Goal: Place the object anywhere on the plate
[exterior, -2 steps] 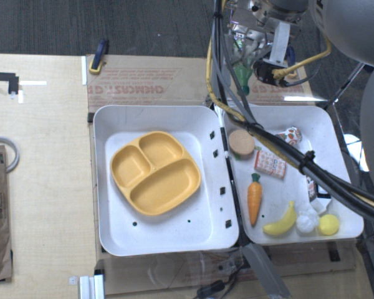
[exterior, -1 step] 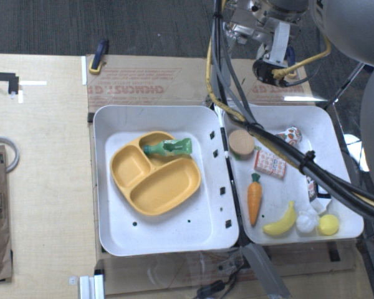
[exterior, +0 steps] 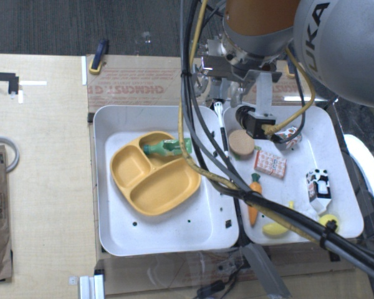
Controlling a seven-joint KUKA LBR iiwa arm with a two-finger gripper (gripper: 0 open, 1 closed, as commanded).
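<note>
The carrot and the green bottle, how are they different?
The carrot is orange with a green top; the green bottle is green all over. The carrot lies in the right bin, pointing up and down in the picture; the bottle lies sideways on the yellow plate in the left bin. Both are small toys lying flat.

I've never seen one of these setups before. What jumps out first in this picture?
The big grey arm with its orange band looms over the upper right, trailing a bundle of black cables across the bins. In the left white bin lies a yellow divided plastic plate with a green bottle-shaped toy at its upper edge. The right bin holds a small orange carrot toy.
</note>
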